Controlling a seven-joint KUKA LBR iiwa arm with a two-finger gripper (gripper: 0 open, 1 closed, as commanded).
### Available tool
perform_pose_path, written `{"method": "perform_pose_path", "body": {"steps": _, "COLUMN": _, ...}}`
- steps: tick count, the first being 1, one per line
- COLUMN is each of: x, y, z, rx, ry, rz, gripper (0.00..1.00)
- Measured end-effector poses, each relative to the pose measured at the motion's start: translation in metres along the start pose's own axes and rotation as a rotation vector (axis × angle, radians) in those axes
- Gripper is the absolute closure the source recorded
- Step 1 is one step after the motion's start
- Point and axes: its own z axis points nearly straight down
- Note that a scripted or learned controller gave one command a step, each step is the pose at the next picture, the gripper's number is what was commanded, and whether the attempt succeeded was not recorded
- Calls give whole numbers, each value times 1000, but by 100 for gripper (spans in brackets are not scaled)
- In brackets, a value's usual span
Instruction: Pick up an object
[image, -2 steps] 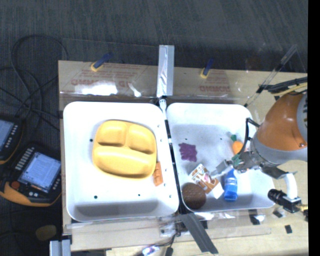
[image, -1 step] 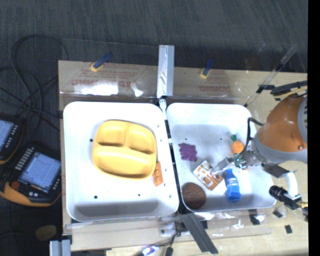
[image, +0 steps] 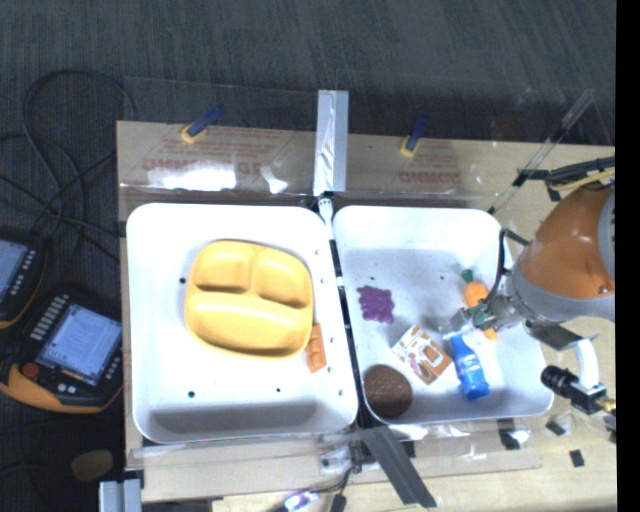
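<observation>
The right bin (image: 420, 235) holds several small objects. A purple grape bunch (image: 376, 302) lies left of centre. A white and orange snack packet (image: 422, 352) sits beside a blue bottle (image: 470, 371) with a white cap. A brown round piece (image: 387, 390) rests at the bin's front rim. An orange carrot (image: 474, 292) with a green top lies near the right wall. My gripper (image: 481, 318) is low in the bin, between the carrot and the bottle's cap end, under the arm's orange band (image: 565, 255).
The left bin (image: 150, 400) holds a yellow divided plate (image: 250, 298) and a small orange piece (image: 316, 349) against its right wall. A metal divider post (image: 331, 140) stands behind the bins. Cables and a handheld pendant (image: 65, 345) lie off the bench at left.
</observation>
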Motion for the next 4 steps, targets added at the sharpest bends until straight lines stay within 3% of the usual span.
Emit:
{"method": "perform_pose_path", "body": {"steps": 1, "x": 30, "y": 76, "z": -62, "rx": 65, "ry": 26, "rz": 67, "gripper": 100}}
{"method": "perform_pose_path", "body": {"steps": 2, "x": 80, "y": 150, "z": -115, "rx": 67, "ry": 20, "rz": 174, "gripper": 100}}
{"method": "perform_pose_path", "body": {"steps": 3, "x": 111, "y": 84, "z": -214, "rx": 65, "ry": 25, "rz": 27, "gripper": 100}}
{"method": "perform_pose_path", "body": {"steps": 4, "x": 91, "y": 91, "z": -312, "rx": 64, "ry": 24, "rz": 40, "gripper": 100}}
